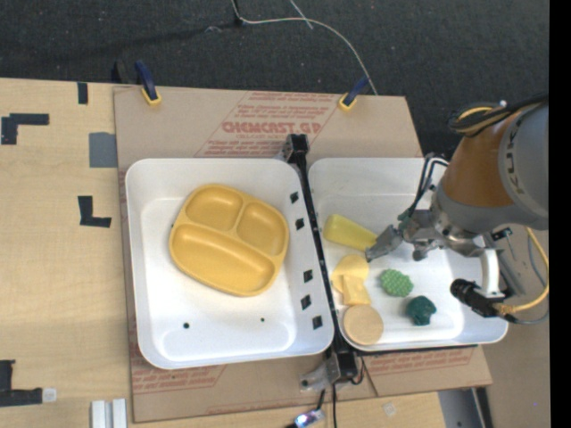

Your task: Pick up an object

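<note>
The right bin [375,178] holds several small items: a yellow wedge [348,232], a pale yellow piece [351,279], a tan round disc [362,324], a light green bumpy piece [395,283] and a dark green piece [419,309]. My gripper [394,253] hangs over the middle of this bin, just above the light green piece and right of the yellow wedge. Its two fingers are spread apart, and nothing sits between them. The arm's orange band [473,172] is at the right.
A yellow divided plate [230,239] lies in the left bin [152,328]. A black divider [308,239] runs between the two bins. Both rest on a cardboard sheet [259,119] held by blue and yellow clamps.
</note>
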Tool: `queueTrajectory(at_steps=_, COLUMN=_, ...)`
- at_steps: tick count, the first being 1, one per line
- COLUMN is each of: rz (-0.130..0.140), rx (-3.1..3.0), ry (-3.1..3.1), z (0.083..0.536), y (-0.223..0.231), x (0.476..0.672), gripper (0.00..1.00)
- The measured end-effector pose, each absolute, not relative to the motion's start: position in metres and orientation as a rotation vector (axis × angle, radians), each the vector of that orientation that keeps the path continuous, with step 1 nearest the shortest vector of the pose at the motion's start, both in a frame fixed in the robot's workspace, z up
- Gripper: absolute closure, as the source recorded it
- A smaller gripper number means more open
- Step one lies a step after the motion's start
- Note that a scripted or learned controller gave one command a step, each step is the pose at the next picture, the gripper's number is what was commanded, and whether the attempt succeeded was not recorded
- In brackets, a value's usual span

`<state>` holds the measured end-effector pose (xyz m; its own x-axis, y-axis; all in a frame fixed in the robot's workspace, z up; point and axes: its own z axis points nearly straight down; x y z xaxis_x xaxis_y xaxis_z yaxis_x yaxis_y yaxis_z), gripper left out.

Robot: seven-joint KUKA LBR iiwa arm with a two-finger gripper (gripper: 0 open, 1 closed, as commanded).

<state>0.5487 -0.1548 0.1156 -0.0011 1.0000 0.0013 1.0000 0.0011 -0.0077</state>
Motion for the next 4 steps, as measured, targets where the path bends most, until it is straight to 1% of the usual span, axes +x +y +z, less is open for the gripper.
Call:
queueTrajectory(at_steps=1, rz=0.003, rx=-2.217, ry=-2.222, z=0.129, y=-0.155, x=0.55, gripper=1.0)
queueTrajectory(at_steps=2, rz=-0.004, rx=-2.221, ry=-2.227, z=0.184, y=-0.144, x=0.548, gripper=1.0)
queueTrajectory(at_steps=3, rz=-0.003, rx=-2.224, ry=-2.225, z=0.238, y=-0.152, x=0.542, gripper=1.0)
queueTrajectory(at_steps=4, rz=-0.003, rx=-2.223, ry=-2.227, z=0.289, y=-0.152, x=0.543, gripper=1.0)
